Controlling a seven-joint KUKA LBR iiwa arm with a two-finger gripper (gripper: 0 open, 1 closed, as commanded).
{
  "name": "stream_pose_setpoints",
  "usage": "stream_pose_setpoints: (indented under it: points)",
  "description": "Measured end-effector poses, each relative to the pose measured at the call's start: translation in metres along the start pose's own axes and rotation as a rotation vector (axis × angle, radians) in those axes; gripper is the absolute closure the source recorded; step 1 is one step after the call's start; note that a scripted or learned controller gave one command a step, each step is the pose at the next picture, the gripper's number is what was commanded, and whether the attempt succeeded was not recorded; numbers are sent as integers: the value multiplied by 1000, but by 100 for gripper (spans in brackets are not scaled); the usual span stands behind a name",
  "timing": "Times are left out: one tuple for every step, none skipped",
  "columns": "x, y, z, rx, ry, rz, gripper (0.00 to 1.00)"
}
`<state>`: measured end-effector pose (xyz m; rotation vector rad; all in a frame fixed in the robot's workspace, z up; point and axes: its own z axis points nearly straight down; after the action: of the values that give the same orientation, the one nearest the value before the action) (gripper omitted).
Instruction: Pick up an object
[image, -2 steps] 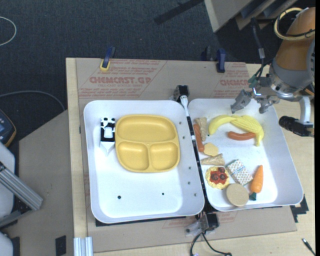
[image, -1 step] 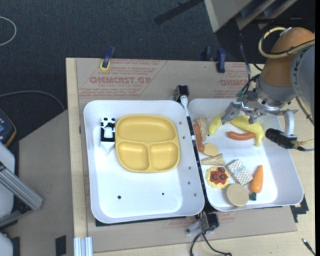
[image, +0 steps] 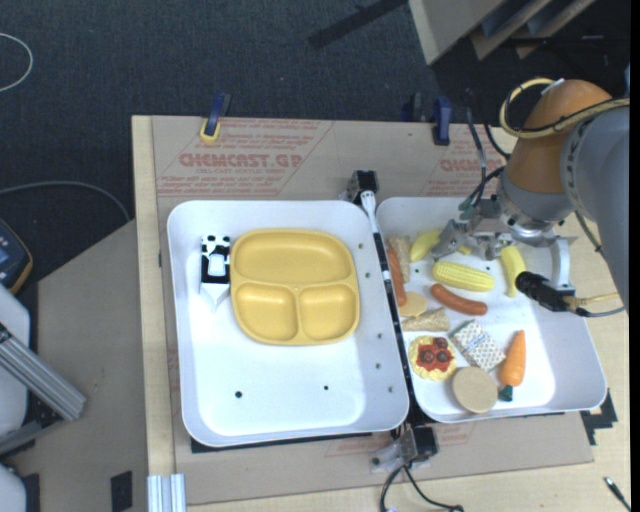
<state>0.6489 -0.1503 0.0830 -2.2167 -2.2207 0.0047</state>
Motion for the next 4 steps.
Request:
stream_pose_setpoints:
  points:
    - [0,1,-13,-5,-1,0,100]
    - [-6,-5,-72,-12,-3,3,100]
    - [-5,-4,-116,-12,-3,1,100]
    - [-6,-3,-144,-11,-3,1,100]
